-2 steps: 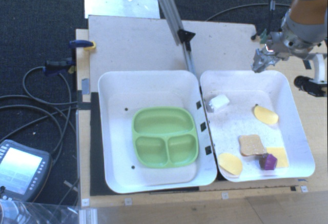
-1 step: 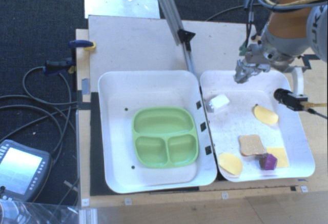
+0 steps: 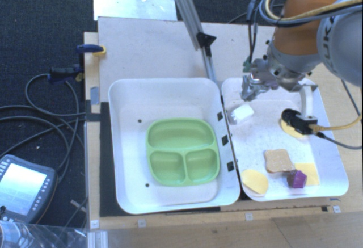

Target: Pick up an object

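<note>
Yellow slice (image 3: 254,181), toast (image 3: 277,160), purple block (image 3: 296,179) in right bin (image 3: 334,181), green tray (image 3: 182,151) in left bin (image 3: 127,127)

Right bin (image 3: 334,168): bare floor mid-centre; 5 items crowd edges. Green tray (image 3: 183,151) fills left bin (image 3: 127,127) centre.

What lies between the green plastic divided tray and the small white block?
In the camera view: the two white bins' adjoining rims, between tray and block.

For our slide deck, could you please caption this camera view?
Arm's hand poised above a white block in the right bin; green divided tray in the left bin.
</note>
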Tool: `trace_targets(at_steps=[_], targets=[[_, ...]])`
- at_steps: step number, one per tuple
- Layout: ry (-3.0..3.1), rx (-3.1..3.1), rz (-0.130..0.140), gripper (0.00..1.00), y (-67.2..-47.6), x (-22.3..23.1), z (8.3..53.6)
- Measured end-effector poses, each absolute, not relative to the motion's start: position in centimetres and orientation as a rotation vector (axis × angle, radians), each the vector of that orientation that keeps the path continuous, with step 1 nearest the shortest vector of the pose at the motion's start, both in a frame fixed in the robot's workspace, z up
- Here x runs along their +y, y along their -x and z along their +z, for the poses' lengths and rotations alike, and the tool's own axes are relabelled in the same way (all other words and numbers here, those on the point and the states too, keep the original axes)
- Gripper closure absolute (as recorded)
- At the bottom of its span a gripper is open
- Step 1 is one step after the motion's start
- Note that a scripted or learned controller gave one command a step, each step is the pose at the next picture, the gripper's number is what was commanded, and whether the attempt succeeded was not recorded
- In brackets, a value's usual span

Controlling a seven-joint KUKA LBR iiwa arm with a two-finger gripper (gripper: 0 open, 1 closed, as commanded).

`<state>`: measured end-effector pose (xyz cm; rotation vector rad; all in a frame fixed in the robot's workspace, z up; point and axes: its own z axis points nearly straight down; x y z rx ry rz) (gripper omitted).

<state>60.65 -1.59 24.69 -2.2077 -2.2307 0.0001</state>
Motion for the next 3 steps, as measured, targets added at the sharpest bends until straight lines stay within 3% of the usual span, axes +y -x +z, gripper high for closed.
trace_targets(at_steps=[1, 2, 3], targets=[[2.209, -2.232, -0.001, 1.00, -59.2, 2.8, 24.7], [2.208, -2.231, 0.000, 1.00, -55.7, 7.1, 24.4], [2.218, -2.224, -0.002, 0.00, -55.9, 6.8, 24.4]])
